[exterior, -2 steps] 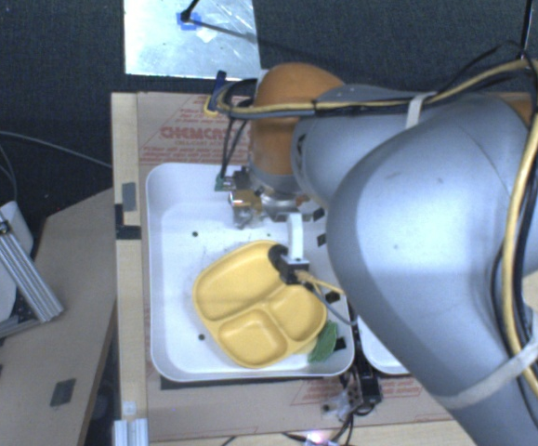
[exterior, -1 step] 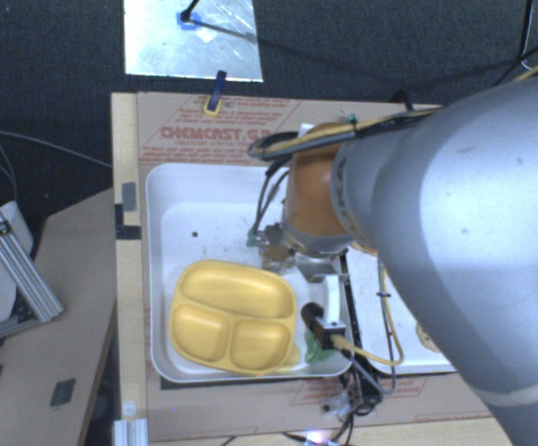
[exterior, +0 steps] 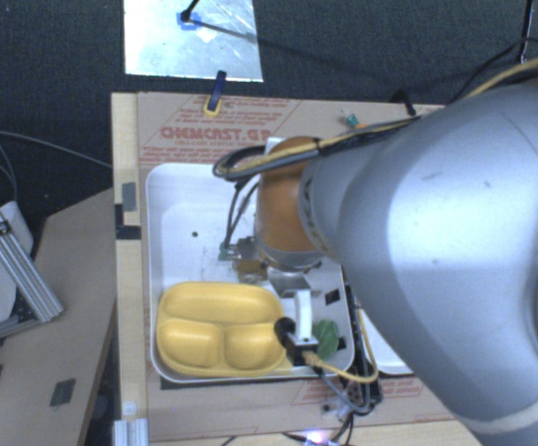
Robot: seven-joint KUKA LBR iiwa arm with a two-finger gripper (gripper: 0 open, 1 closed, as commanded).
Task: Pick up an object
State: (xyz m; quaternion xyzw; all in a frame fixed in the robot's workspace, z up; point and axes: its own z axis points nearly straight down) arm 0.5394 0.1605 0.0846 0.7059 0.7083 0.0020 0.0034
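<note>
Claw [exterior: 293,294] low in left bin [exterior: 171,203], near its front edge.
Far half is open. Yellow dish [exterior: 215,328] sits just left of claw, green piece [exterior: 326,334] just right. I can't tell claw's opening.

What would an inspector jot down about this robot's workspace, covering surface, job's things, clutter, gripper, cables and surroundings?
Surface: brown cardboard sheet with red print, bearing the white bin.
Job's things: yellow two-lobed dish at the bin's near end; small green item to its right.
Clutter: blue-and-yellow stick at the cardboard's far edge.
Grippers: gripper low over the bin, just behind the dish; open or shut cannot be told.
Cables: black cables loop by the orange band; thin wires cross the floor.
Surroundings: shiny square sheet on dark floor; aluminium frame at the view's left.
</note>
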